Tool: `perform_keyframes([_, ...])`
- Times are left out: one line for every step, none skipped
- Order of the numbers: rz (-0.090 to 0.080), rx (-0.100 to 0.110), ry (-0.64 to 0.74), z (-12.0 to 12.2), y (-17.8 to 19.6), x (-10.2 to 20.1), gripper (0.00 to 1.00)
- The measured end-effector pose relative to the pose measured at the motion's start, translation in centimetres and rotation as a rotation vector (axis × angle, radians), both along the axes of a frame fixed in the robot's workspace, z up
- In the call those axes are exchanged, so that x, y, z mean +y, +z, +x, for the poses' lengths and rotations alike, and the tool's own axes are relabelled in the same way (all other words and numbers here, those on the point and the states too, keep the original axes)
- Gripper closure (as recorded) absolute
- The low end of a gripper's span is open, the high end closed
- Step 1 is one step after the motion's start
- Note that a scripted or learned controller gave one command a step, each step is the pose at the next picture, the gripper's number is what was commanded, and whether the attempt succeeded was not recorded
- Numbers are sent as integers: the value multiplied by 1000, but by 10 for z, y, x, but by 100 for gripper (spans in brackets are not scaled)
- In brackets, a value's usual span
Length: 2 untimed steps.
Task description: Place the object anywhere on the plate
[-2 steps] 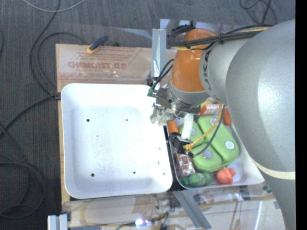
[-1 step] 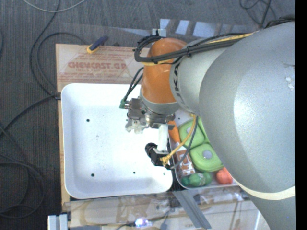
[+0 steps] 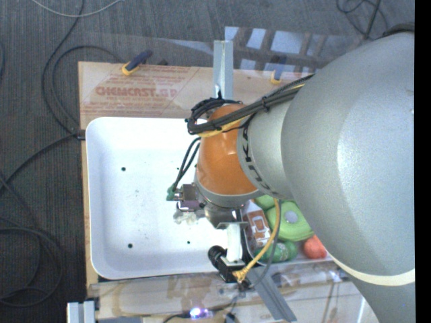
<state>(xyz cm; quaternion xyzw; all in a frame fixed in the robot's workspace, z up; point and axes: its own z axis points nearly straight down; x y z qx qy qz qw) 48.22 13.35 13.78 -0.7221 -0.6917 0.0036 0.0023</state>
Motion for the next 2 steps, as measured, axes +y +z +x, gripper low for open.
perform_keyframes([0,-4,-90,12,44,-42,100])
perform_keyframes([0,-3,-21,1,44,-83,100])
